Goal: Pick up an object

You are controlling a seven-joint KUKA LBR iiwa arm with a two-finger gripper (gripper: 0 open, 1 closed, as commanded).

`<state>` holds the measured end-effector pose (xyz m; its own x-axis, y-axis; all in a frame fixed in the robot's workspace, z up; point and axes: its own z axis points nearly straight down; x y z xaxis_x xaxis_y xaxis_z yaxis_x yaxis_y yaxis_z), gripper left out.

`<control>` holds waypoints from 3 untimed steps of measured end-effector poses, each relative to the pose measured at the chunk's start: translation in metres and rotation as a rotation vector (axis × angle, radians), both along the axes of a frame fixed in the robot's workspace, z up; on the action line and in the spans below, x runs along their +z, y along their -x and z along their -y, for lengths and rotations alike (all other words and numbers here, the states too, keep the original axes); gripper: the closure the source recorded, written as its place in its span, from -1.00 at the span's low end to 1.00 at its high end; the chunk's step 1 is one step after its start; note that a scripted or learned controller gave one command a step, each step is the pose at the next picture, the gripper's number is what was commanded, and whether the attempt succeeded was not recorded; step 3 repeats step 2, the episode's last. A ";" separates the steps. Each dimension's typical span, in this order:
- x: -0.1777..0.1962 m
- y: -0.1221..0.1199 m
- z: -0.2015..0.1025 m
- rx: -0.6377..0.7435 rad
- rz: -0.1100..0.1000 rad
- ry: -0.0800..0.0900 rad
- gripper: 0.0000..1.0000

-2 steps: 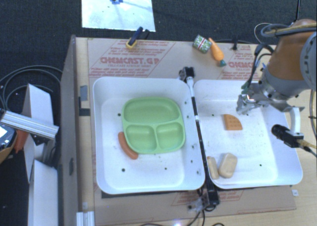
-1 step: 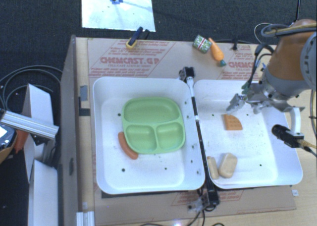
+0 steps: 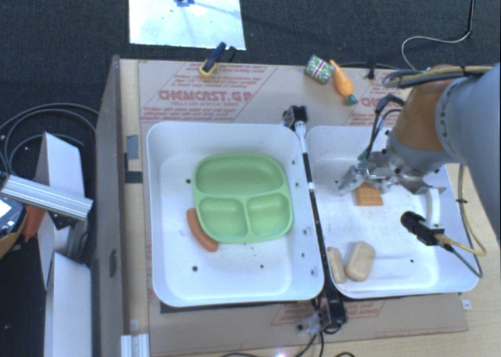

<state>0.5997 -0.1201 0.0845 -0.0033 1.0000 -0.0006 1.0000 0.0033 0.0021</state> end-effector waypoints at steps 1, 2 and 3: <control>0.011 -0.001 0.000 0.003 0.001 0.000 1.00; 0.130 -0.001 -0.070 0.001 0.003 -0.001 1.00; 0.130 -0.001 -0.070 0.001 0.003 -0.001 1.00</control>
